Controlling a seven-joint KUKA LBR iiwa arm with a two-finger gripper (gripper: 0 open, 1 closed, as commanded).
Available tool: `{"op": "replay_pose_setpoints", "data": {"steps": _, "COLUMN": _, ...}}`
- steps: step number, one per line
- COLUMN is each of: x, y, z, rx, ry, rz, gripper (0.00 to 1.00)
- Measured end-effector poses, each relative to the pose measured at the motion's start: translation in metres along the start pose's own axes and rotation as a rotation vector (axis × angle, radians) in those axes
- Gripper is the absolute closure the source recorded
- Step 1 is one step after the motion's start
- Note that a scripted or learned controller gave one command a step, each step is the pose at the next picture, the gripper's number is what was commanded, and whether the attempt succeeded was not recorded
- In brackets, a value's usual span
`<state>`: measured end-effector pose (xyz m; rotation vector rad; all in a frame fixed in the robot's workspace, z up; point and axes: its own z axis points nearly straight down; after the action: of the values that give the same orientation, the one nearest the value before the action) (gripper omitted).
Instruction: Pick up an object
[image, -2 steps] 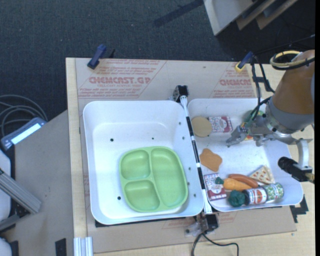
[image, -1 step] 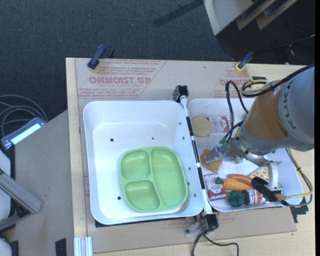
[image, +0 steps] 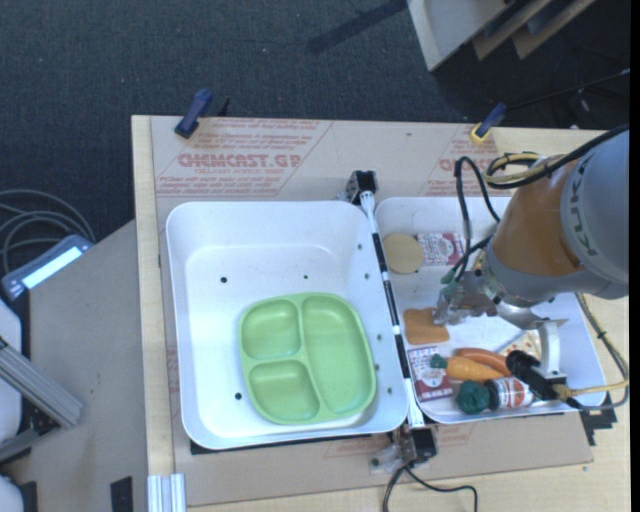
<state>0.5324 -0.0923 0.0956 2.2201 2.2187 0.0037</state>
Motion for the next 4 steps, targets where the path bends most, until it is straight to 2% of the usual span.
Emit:
{"op": "replay_pose_setpoints", "data": {"steps": 1, "x": -0.055, "y": 0.002, "z": -0.111, "rx": 0.001, "ry": -0.001, "rz": 0.000, "gripper": 1.00}}
{"op": "replay_pose_setpoints", "data": {"steps": 2, "x": -0.055, "y": 0.002, "z": -0.110, "rx": 0.003, "ry": 0.000, "rz": 0.000, "gripper": 0.00}}
{"op": "replay_pose_setpoints", "data": {"steps": 3, "x": -0.092, "y": 0.119, "z": -0.050, "rx": 0.004, "ry": -0.001, "rz": -0.001, "gripper": 0.00}}
{"op": "replay_pose_setpoints", "data": {"steps": 4, "x": -0.018, "y": 0.060, "z": -0.013, "rx": 0.005, "ry": 0.001, "rz": -0.002, "gripper": 0.00}}
